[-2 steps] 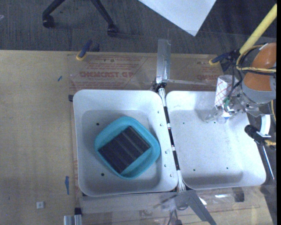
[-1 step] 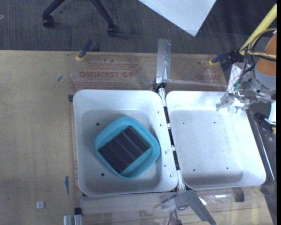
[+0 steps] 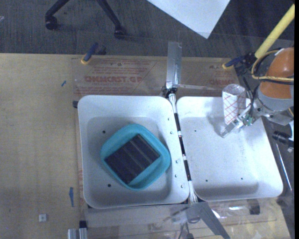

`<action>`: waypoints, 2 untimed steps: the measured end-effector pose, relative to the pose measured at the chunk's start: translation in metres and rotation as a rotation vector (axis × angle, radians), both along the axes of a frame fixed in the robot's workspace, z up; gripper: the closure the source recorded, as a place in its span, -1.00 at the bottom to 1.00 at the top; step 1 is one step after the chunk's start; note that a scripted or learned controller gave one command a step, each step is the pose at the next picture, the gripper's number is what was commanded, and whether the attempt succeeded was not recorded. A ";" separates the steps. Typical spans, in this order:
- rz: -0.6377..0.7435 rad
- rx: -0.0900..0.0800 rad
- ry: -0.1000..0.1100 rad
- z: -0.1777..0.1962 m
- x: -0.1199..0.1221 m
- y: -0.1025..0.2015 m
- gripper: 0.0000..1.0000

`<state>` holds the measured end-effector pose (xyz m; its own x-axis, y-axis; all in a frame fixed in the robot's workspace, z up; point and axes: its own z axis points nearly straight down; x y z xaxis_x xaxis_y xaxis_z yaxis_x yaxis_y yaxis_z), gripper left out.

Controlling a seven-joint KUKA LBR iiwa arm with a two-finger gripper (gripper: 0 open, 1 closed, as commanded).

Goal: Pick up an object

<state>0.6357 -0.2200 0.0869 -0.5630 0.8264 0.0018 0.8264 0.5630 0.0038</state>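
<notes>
While the arm (image 3: 275, 84) reaches in from the right, a small clear cup (image 3: 233, 105) with a red crisscross pattern sits at the far right part of the right bin (image 3: 233, 177). The cup looks tilted, with its open top up near the bin's far rim. The gripper (image 3: 246, 117) is just beside the cup, on its right side, and seems to touch it low down. I cannot tell how the jaws stand, because the parts there are small and blurry. I also cannot tell if the cup rests on the bin floor or is lifted a little.

To the left, the left bin (image 3: 93, 116) holds a blue square dish (image 3: 159, 156), turned like a diamond. A dark ridged block (image 3: 131, 158) lies inside the dish. The two bins touch along the middle, where white cable ties (image 3: 180, 144) run in a row.

Both bins rest on a tan wooden bench (image 3: 32, 140). At the far side, a clear sheet with red letters (image 3: 112, 78) lies flat on the bench. Past the bench, the dark floor (image 3: 140, 14) shows chair legs with wheels (image 3: 84, 16) and a white sheet (image 3: 191, 14).
</notes>
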 end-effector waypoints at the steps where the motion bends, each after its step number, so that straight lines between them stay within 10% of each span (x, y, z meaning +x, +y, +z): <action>1: 0.254 0.000 0.022 0.004 0.026 0.004 -1.00; 2: 0.264 -0.004 0.012 0.001 0.021 0.006 -1.00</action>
<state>0.6568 -0.2137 0.0877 -0.7593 0.6507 0.0070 0.6506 0.7594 -0.0073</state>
